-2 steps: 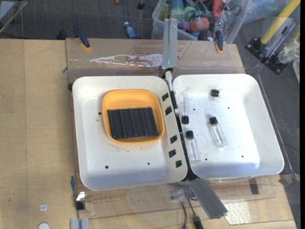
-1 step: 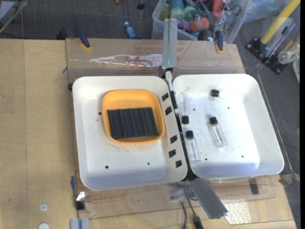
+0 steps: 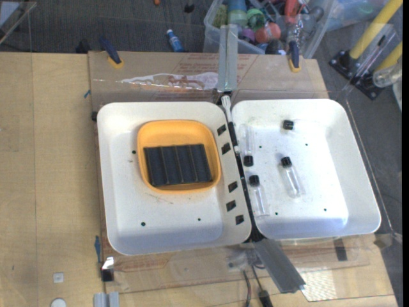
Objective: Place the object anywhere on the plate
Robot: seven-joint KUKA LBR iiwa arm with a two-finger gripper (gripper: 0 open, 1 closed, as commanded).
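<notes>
An orange plate with rounded corners sits in the left white bin. A flat black ridged block lies on the plate and covers most of its floor. In the right white bin lie three clear vials with black caps: one near the middle, one by the divider toward the front, and one by the divider farther back. A small black cap rests alone near the back of that bin.
A row of black tabs runs along the divider between the bins. Behind the bench stands a clear tub of colourful toys. A metal bracket sticks out at the bins' front edge.
</notes>
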